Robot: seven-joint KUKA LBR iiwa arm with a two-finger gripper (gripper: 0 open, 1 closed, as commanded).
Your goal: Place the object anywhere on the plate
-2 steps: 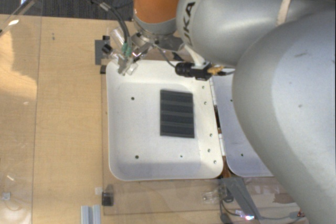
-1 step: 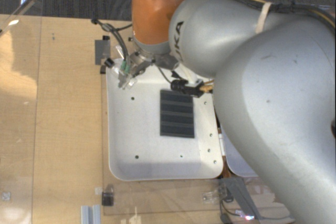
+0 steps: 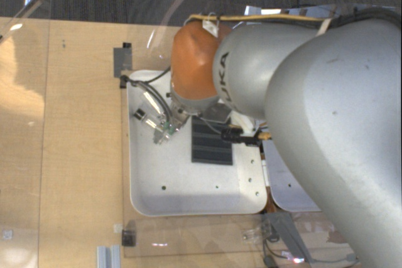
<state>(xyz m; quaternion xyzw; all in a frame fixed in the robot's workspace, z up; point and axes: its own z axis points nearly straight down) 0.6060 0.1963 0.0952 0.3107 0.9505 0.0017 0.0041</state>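
My gripper [image 3: 157,124] hangs over the upper left part of the left white bin [image 3: 188,205], below the arm's orange band [image 3: 193,63]. A dark ribbed rectangular slab [image 3: 211,142] lies flat on the bin floor just right of the gripper, and the wrist covers its top edge. At this size I cannot make out whether anything is held in the gripper. The large grey arm hides most of the right side of the scene.
A corner of the right bin [image 3: 290,192] shows beneath the arm. Black clamps sit at the left bin's top-left corner [image 3: 124,59] and bottom-left corner [image 3: 128,237]. Wooden bench [image 3: 69,154] lies to the left, under a clear sheet.
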